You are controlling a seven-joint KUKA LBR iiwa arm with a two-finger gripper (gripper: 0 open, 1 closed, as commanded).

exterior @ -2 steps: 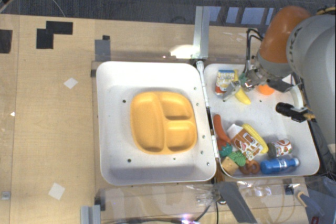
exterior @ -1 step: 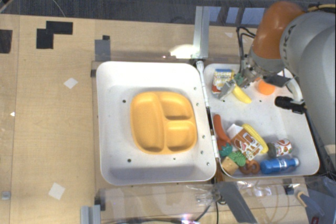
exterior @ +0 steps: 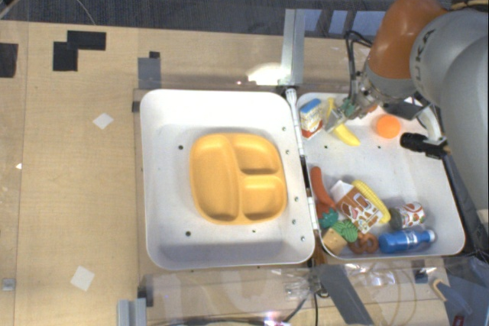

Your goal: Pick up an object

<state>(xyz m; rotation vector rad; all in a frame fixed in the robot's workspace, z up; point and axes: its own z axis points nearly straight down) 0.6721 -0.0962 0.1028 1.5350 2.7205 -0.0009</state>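
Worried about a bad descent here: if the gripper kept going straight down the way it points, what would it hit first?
Most likely the yellow banana, lying just below the gripper in the right bin. The small carton sits close beside it. Depth is hard to judge from this slanted view, so it could instead land on the bin floor.

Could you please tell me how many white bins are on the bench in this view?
2. The left bin holds a yellow divided tray. The right bin, touching its side, holds the small objects, with the gripper over its far end.
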